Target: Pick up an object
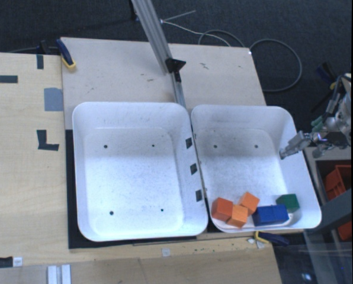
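We saw the gripper (pixel 290 147) at the right bin's (pixel 247 114) right rim; whether its jaws were spread, we couldn't tell. Orange blocks (pixel 236 209), blue block (pixel 270 215) and green block (pixel 288 202) lay along that bin's near edge.

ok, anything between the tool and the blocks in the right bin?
Nothing visible. The tool sits at the right bin's right rim; the orange blocks, blue block and green block cluster against the near wall, with bare bin floor between. The blocks touch each other, so grasp room looks tight.
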